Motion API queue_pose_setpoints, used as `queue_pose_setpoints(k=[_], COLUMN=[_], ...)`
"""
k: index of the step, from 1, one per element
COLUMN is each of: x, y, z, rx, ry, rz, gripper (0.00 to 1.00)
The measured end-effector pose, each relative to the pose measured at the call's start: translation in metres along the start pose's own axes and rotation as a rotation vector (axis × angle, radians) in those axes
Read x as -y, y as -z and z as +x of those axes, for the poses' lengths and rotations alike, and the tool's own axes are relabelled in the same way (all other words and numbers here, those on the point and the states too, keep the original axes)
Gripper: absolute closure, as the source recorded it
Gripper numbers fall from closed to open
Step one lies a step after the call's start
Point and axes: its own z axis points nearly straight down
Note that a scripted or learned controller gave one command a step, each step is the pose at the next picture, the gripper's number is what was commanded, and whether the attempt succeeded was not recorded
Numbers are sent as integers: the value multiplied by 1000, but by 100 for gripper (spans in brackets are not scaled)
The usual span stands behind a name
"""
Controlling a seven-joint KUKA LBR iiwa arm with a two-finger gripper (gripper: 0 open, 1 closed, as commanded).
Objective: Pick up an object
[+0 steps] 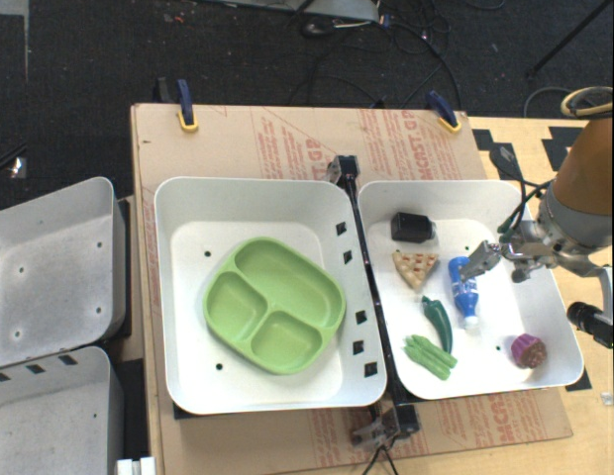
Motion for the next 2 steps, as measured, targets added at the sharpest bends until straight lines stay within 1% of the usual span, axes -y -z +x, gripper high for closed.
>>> queue_pose_setpoints(k=[1,2], x=[-1,-2], y=[-63,-50], z=[-2,-2], rx=[0,2], ry=[1,0], rz=[0,-5], gripper=[0,100])
